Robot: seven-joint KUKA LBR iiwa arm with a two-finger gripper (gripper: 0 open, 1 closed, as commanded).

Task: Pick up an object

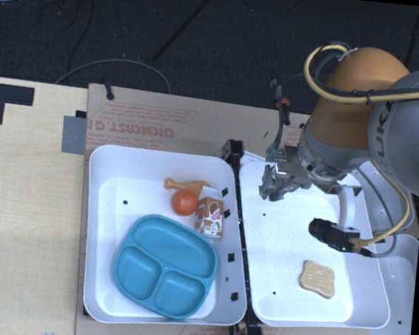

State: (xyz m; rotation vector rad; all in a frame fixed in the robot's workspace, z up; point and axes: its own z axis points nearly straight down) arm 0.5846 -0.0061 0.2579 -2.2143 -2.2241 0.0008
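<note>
The hand (273, 183) is seen above the right bin (283, 312) at 11 o'clock; its state cannot be told.

Tan toast slice (317, 279) flat in right bin (372, 321)

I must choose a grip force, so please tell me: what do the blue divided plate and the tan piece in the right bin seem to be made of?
The blue divided plate looks like moulded plastic with a smooth, slightly matte finish: even colour, rounded compartment edges. The tan piece, shaped like a bread slice, is probably toy plastic or foam; its dull surface with a darker rim leaves that open.
</note>
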